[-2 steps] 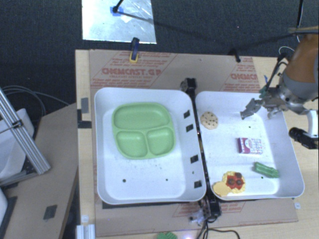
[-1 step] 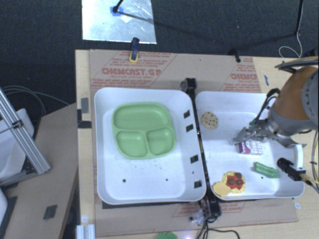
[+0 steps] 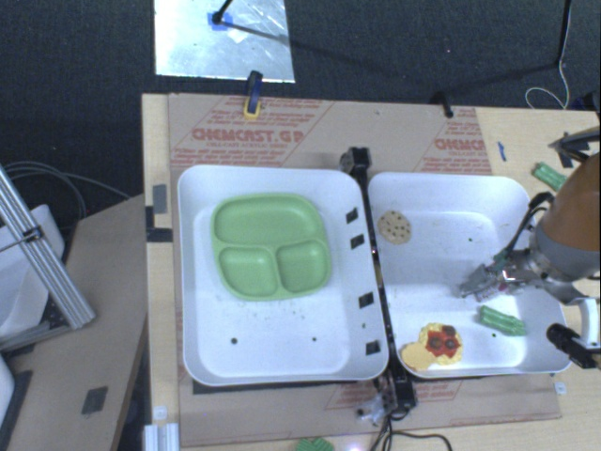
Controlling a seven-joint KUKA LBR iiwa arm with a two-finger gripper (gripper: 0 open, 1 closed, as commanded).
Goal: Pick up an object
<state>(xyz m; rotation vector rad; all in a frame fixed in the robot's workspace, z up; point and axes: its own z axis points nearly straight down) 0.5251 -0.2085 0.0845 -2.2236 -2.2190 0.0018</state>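
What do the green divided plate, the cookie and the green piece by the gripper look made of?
Green divided plate: likely molded plastic, matte, going by its uniform color and rounded compartment ridges.
Cookie: tan disc with dark specks; probably a plastic or rubber toy, too small to be sure.
Green piece, just below the gripper: looks like smooth plastic toy food with a slight sheen; the exact material is unclear.

I see a pale green divided plate [image 3: 271, 246], a tan speckled cookie [image 3: 394, 225], a yellow-and-red pizza slice [image 3: 435, 345], and a green pickle [image 3: 502, 321].
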